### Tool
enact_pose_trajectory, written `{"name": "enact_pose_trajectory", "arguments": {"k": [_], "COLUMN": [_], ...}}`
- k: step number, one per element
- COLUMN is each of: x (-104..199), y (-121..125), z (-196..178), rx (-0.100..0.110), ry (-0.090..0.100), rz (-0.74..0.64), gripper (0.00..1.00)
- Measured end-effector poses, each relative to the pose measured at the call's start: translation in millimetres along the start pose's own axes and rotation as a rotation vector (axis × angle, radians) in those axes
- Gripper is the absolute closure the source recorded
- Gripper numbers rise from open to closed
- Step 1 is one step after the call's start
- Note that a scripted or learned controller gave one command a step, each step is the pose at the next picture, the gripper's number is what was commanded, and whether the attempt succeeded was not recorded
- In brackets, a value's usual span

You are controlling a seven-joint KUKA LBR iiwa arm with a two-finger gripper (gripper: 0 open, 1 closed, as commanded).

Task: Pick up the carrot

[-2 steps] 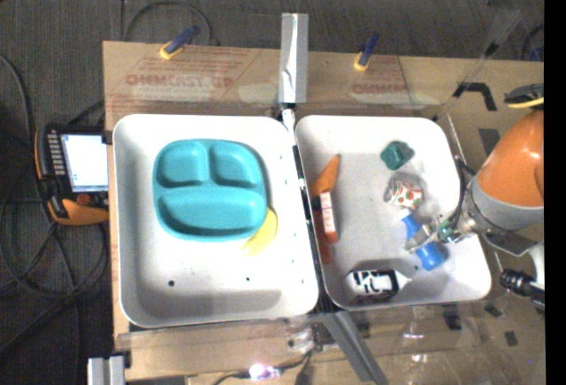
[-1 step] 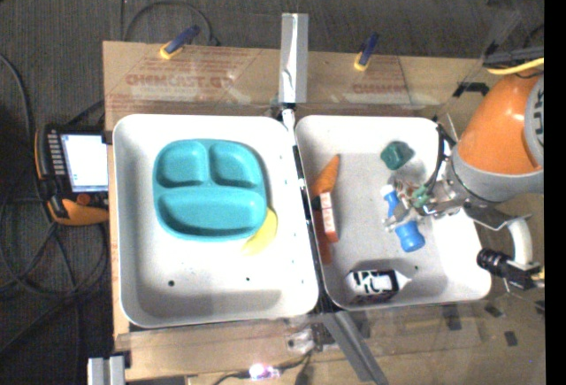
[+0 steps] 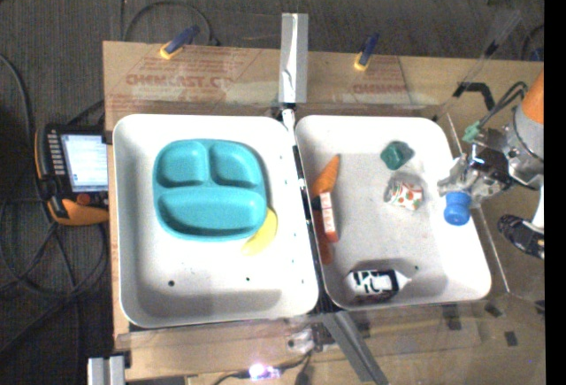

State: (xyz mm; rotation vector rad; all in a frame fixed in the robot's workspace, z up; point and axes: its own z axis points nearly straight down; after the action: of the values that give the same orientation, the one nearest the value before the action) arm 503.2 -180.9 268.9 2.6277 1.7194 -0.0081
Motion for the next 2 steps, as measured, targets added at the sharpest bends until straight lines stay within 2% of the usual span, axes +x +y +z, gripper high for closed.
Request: {"name": "enact_pose_trajectory", "arguments": {"k": [1, 2], "x": [-15.4, -5.2], "y": [-14.4, -20.1], "z": [-49.1, 155.4], "rx": [-0.001, 0.007], "ry": [0.0, 0.002], "rz": [0.409, 0.679], "gripper": [1.0, 1.0]}}
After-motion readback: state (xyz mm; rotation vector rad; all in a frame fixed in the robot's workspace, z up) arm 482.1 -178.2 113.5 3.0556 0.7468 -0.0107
